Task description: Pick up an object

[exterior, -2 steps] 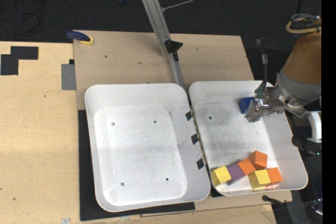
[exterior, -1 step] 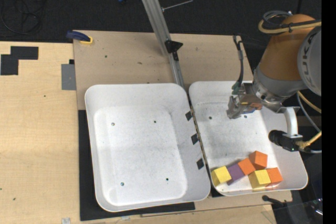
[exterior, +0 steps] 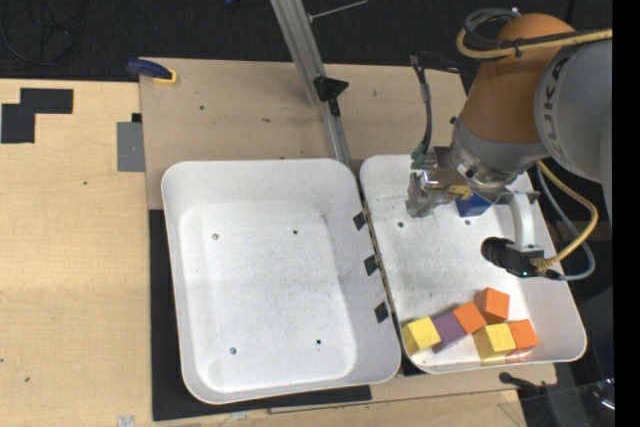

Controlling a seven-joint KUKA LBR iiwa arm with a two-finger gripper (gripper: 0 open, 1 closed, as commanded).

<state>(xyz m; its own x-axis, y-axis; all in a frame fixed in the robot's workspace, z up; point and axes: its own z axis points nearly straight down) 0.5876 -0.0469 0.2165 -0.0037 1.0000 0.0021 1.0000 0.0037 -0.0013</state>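
Note:
My gripper (exterior: 424,198) hangs over the upper part of the right bin (exterior: 440,260), low above its floor, below the grey arm with its orange band (exterior: 510,85). A blue block (exterior: 474,206) lies just right of the gripper, partly hidden by the wrist. Several blocks cluster in the bin's near right corner: a yellow one (exterior: 422,333), a purple one (exterior: 448,331), orange ones (exterior: 470,318) (exterior: 492,303) (exterior: 522,334) and another yellow one (exterior: 494,342). Nothing shows held in the gripper.
The left bin (exterior: 200,205) stands beside the right one, with black clips (exterior: 370,263) along the shared edge. A slanted aluminium rail (exterior: 300,45) rises behind the bins. Cables loop off the arm at the right (exterior: 560,255).

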